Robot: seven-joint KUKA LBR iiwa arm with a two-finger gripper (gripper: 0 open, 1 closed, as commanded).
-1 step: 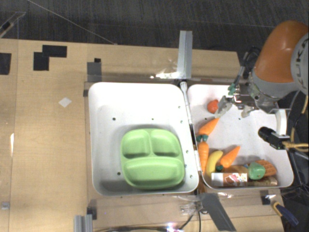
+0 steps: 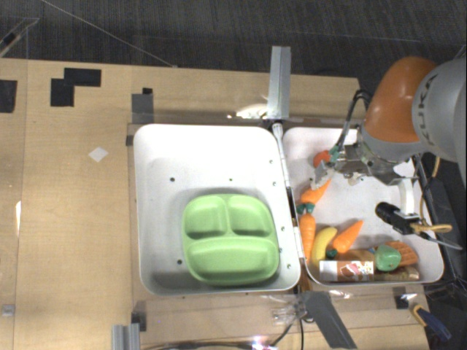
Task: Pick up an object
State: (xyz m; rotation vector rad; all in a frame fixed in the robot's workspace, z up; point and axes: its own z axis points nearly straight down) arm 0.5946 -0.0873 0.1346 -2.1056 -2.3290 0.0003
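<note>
While the grey arm [image 2: 430,115] with its orange band [image 2: 398,100] is seen reaching in from the right of the camera view, the gripper [image 2: 326,168] is found low over the right bin [image 2: 368,199], straight up the picture from the banana [image 2: 323,243] and well apart from it. How far the gripper is open cannot be told, and nothing can be said to be held in it. A small red-orange piece [image 2: 321,157] is seen right at the gripper's tip, further from the banana than the gripper itself; whether it is being touched cannot be told.

The things to be picked up are all gathered in the right bin, around the banana. A slanted carrot [image 2: 315,192] is laid between the gripper and the banana, nearer the gripper and close along the bin's left wall. An upright carrot [image 2: 307,232] is set just left of the banana, touching it or nearly so. A third carrot [image 2: 349,232] is laid just right of the banana, slanting up and away from it. A flat box [image 2: 346,270] with a red and white label is laid just below the banana, along the bin's front wall. A green toy [image 2: 387,258] is placed to the right of the banana, past the end of the box, and a ribbed orange toy [image 2: 406,252] is set just beyond it, further again from the banana.

Left of the banana, across the shared wall, the left bin [image 2: 168,159] is seen, with a green divided plate [image 2: 230,235] lying in its front half. Both bins are carried by a pale wooden tabletop [image 2: 66,217], on which black patches [image 2: 73,84] are marked far to the upper left of the banana.
</note>
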